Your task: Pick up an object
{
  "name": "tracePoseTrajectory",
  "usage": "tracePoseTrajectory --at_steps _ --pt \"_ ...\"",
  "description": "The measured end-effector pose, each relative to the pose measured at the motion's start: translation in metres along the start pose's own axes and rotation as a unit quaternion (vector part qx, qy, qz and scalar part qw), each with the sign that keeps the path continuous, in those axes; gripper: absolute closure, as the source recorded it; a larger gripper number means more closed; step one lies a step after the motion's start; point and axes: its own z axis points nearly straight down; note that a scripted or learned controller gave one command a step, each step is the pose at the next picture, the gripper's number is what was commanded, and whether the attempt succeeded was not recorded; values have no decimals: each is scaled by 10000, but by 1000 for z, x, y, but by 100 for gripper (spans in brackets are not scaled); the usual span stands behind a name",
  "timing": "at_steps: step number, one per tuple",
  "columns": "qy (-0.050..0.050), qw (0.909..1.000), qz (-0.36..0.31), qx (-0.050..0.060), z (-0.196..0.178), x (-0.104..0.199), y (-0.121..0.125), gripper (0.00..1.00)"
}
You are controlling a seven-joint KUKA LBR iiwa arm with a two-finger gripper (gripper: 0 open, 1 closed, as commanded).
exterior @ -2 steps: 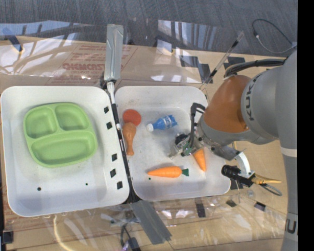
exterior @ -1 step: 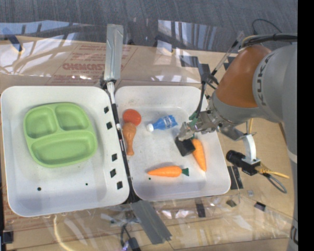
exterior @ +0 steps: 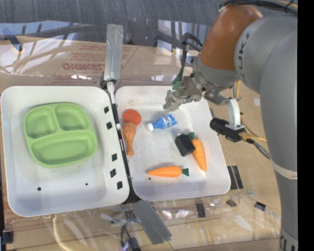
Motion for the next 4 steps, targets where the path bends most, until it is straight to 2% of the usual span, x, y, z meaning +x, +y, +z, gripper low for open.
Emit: tracePoseTrajectory --at_steps 1,2,3,4 --pt "-9 9937 1118 2 -8 -70 24 100" --pt "-6 9938 1114 5 -8 -69 24 0" --pt "1 9973 730 -5 153 -76 22 0" --pt "2 9961 877 -2 153 -56 -28 0"
